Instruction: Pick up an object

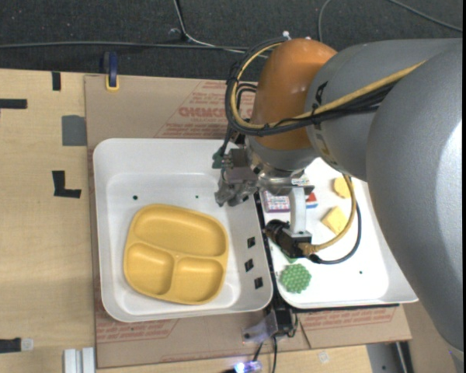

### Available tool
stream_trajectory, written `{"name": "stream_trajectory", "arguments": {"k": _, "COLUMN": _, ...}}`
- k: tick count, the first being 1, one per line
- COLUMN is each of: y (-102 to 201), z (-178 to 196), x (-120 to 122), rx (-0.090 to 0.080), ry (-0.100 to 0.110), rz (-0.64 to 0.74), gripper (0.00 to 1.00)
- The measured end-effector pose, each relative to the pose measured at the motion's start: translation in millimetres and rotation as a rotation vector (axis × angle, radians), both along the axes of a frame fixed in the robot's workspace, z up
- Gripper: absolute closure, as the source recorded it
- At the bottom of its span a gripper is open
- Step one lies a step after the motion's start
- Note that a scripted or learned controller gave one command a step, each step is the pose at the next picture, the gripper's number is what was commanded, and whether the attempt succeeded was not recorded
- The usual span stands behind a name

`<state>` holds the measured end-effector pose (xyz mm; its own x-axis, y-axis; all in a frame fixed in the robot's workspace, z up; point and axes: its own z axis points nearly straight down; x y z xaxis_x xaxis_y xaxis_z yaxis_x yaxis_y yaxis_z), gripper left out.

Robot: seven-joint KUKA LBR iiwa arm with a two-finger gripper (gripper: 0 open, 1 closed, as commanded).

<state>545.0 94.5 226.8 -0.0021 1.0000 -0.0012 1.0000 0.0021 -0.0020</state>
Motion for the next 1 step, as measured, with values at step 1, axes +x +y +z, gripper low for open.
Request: {"name": "stream_trajectory", "arguments": {"k": 1, "y": -0.3, "z": 0.4, "x": -0.4, "rx": 0.000, "ry": 0.000, "rz": -0.001, "gripper": 0.00}}
